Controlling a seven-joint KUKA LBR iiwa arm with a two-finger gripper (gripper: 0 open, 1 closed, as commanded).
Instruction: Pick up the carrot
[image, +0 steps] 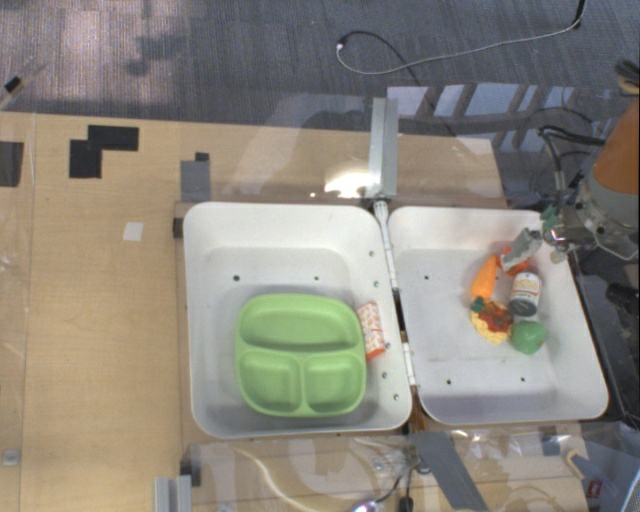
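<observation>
The carrot (486, 277) is a short orange piece lying tilted in the right bin (450, 380), towards its far right side. It rests among other small items, touching a yellow and red toy food (492, 321) at its lower end. My gripper (548, 236) hangs at the bin's far right edge, up and to the right of the carrot and apart from it. The arm's grey wrist and orange band (616, 165) reach in from the right. I see nothing of the carrot inside the gripper.
A small labelled can (524, 291) stands just right of the carrot, with a green round toy (529, 337) below it. The left bin (215, 260) holds a green divided plate (300, 352) and a small striped packet (371, 329) by its right wall.
</observation>
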